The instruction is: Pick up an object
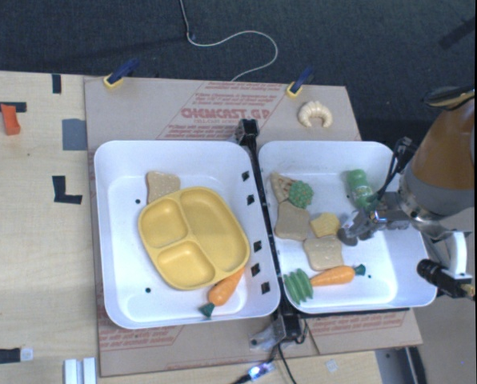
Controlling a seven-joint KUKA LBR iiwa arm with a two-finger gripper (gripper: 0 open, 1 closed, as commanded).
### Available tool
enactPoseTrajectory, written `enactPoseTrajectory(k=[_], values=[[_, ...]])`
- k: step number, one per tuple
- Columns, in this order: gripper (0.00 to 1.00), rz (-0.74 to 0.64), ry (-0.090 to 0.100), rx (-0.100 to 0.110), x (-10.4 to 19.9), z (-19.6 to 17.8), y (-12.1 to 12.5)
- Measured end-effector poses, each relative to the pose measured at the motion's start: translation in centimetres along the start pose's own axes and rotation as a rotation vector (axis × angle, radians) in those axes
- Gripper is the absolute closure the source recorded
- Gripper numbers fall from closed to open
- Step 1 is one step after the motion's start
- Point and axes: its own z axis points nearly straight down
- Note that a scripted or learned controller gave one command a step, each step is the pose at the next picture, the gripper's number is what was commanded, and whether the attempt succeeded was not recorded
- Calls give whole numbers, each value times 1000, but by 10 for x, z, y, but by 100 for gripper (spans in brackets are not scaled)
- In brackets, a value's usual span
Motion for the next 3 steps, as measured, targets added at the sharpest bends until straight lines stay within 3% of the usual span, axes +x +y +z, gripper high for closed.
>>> enactPoseTrajectory(k=[1, 2, 3], values=[[100, 1, 0, 0, 0, -39, 1], [100, -5, 3, 3, 56, -48, 9], [100, -3, 1, 5, 111, -32, 9]])
